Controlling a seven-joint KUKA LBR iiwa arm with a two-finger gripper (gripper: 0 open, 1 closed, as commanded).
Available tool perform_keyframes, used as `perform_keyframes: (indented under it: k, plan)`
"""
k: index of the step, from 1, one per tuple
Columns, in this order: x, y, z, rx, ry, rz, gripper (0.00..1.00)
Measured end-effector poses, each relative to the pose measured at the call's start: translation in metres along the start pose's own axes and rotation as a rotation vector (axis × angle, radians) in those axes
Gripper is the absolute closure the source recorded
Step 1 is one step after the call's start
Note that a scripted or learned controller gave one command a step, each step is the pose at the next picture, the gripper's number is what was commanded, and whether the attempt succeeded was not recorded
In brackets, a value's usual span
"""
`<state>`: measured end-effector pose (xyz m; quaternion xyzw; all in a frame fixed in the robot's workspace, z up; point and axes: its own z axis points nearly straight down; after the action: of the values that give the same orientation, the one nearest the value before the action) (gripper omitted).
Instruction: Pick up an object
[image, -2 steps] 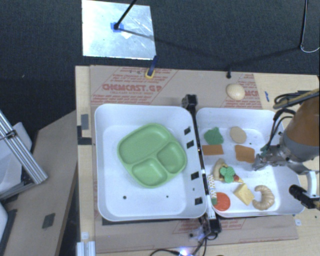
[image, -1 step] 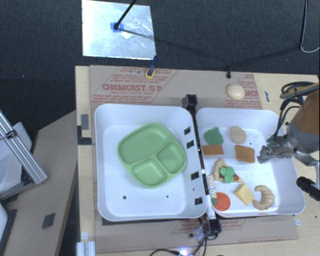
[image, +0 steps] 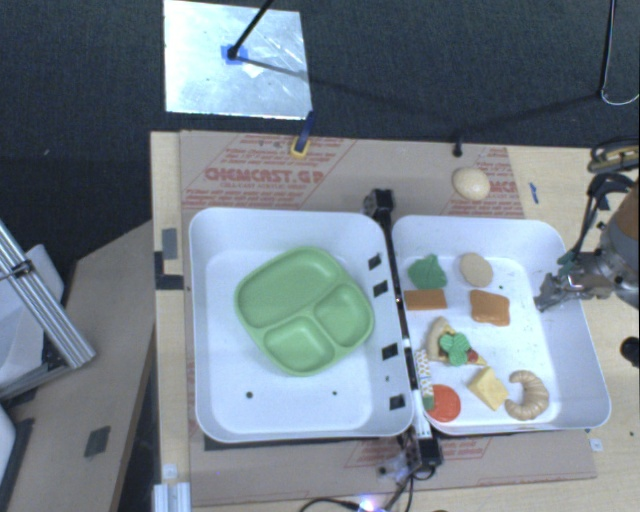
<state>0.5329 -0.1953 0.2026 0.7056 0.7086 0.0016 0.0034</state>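
The right bin (image: 560, 330) holds several toy foods: a green broccoli piece (image: 427, 271), a tan round bun (image: 476, 269), two orange blocks (image: 489, 307), a pizza slice with green topping (image: 452, 346), a red tomato (image: 443, 402), a yellow cheese wedge (image: 487, 387) and a croissant (image: 528, 393). My gripper (image: 553, 292) sits at the right bin's right rim, clear of all the food, with nothing seen between its fingers.
The left bin (image: 215, 300) carries a green divided plate (image: 303, 309). A beige egg-shaped object (image: 470, 182) lies on the cardboard behind the right bin. A silver sheet (image: 238, 60) lies at the back. A metal frame (image: 35, 300) stands at the left.
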Motion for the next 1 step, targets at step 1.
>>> perform_keyframes:
  k: [1]
  plan:
    - [-0.0003, 0.0015, -0.0235, 0.003, 0.001, -0.001, 1.00]
